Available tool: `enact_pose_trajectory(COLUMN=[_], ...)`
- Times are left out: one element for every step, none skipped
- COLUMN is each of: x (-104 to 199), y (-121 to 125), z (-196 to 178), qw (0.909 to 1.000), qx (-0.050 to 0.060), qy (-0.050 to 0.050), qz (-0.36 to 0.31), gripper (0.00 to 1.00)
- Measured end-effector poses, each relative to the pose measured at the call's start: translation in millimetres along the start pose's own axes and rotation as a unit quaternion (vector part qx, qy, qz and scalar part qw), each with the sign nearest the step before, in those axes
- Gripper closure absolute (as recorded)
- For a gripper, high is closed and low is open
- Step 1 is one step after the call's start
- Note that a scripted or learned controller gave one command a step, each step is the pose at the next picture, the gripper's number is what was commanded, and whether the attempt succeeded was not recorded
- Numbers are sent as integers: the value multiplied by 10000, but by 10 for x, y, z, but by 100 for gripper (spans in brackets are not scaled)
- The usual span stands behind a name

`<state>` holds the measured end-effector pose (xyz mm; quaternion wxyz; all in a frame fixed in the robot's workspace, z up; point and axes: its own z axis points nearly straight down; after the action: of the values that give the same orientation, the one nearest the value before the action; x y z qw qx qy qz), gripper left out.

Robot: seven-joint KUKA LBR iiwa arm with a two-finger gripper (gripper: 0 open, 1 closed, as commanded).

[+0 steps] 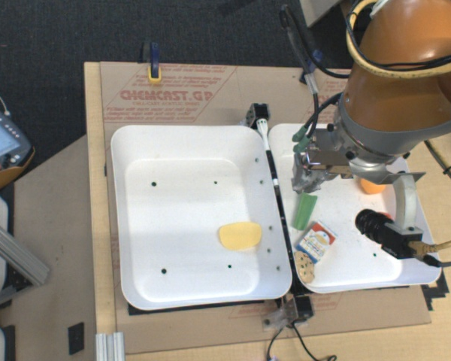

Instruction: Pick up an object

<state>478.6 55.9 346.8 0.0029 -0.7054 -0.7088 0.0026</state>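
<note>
Jaws, can't tell if apart or together; gripper (307,179) hovers just above the green block (306,211) in the right bin (346,273)

Both bins, the left bin (180,201) and the right bin (346,265), are plain white with small dark dots. The flat piece (240,236) is pale yellow. The block (307,211) is green, the lump (372,186) orange, the packet (316,243) white, blue and red. The cardboard sheet (165,95) is brown with red lettering.
</note>
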Motion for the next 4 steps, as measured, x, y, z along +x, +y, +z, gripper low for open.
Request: enact_pose_trajectory(x=[-533,-198,76,477], y=[0,25,1,43], z=[662,-452,119,-973], qw=[10000,9999,10000,9999], qx=[5,-110,-1,-108], qy=[-9,8,-1,19], qz=[54,-1,9,-5], gripper=[100,100,100,100])
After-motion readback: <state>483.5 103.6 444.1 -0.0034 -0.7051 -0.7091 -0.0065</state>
